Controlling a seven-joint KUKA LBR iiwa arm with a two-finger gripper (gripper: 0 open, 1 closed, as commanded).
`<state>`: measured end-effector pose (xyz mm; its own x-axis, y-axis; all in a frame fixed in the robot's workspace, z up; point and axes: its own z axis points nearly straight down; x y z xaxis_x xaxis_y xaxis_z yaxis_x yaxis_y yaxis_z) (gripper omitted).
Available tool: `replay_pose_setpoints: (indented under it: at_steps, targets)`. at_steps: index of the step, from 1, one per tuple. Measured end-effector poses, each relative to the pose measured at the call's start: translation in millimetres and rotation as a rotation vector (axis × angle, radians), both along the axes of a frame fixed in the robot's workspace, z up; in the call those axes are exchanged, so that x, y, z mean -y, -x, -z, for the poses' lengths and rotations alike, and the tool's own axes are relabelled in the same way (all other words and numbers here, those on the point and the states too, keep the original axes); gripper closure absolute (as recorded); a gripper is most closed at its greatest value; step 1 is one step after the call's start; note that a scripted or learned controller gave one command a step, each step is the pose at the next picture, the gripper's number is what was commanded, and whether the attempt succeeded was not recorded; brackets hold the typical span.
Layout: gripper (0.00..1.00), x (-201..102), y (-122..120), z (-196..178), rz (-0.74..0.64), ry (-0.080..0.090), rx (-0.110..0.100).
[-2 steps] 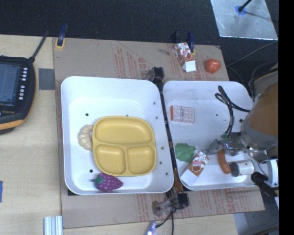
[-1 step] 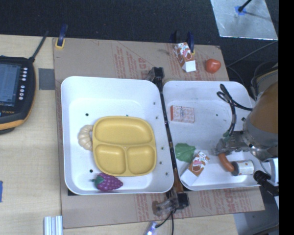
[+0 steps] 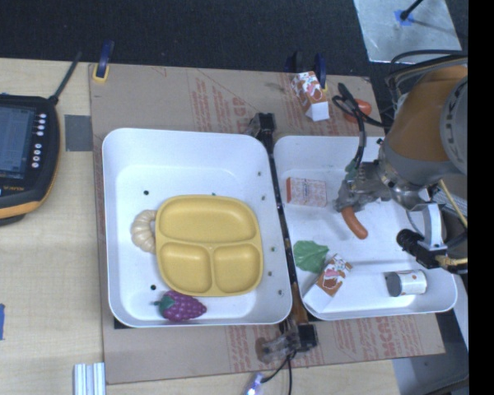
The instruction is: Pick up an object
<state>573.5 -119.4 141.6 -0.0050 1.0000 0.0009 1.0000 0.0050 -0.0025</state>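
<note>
Lying in the right bin (image 3: pixel 445 303), just under the claw (image 3: pixel 351 202), is a small orange-red sausage (image 3: pixel 354 222), a smooth, stubby toy with rounded ends, set at a slant on the white floor. Its upper end sits right at the dark tips of the claw, which reaches down from the grey arm (image 3: pixel 424 134) with its orange band; whether the tips touch the sausage, and whether the claw is apart or together, I cannot tell from this angle.

Near the sausage, toward the bin's left wall, rests a green leafy toy (image 3: pixel 309 255), and just beside that a small red-and-white carton (image 3: pixel 333 275) lies tilted. A flat white packet with red print (image 3: pixel 306 192) lies in the upper left part of the same bin, and a grey-and-white cylinder (image 3: pixel 406 283) lies on its side near the lower right corner.

The left bin (image 3: pixel 123 159) holds a yellow divided plate (image 3: pixel 207 243), with a beige ridged toy (image 3: pixel 143 230) touching its left edge and a purple bunch of grapes (image 3: pixel 181 307) just below it.
</note>
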Motion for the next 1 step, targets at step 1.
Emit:
replay_pose_setpoints:
  at_steps: [1]
  targets:
    - [1.0, -68.4, -2.7, -86.7, 0.0, 0.0, 0.0]
